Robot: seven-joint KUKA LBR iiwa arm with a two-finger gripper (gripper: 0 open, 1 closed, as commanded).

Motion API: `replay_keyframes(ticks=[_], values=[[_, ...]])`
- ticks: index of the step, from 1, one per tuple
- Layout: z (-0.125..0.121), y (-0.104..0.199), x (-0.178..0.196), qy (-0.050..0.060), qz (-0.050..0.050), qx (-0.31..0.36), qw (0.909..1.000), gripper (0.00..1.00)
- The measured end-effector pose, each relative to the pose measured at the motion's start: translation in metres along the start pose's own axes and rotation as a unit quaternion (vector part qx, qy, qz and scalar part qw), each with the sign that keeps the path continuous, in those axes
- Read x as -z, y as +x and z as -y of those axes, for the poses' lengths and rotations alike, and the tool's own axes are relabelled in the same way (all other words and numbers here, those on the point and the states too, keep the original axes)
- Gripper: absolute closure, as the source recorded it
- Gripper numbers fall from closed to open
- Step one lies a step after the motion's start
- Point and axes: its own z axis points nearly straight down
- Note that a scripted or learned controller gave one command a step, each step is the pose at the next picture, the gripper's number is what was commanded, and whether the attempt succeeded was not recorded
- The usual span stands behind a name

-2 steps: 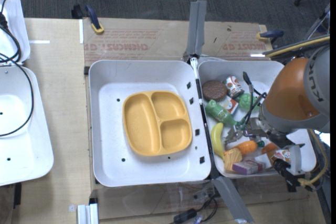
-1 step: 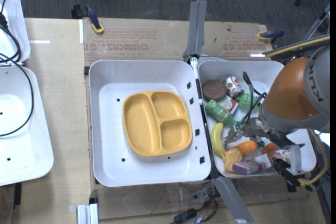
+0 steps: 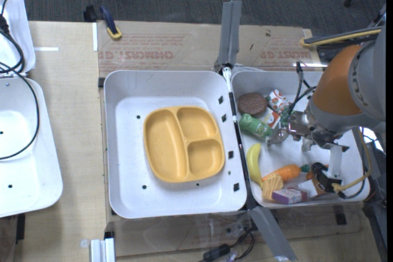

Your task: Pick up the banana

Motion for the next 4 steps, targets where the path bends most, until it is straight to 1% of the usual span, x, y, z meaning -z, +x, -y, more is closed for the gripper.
replay_keyframes(ticks=[1,2,3,4], values=[[0.034,0.011,0.000,0.001,-0.001,0.116,0.9933,0.00],[0.034,0.011,0.000,0.001,0.000,0.116,0.9933,0.00],[0.031,0.017,0.000,-0.001,0.001,0.203,0.9793,0.00],[0.064,0.006,0.000,0.000,0.000,0.160,0.9871,0.00]])
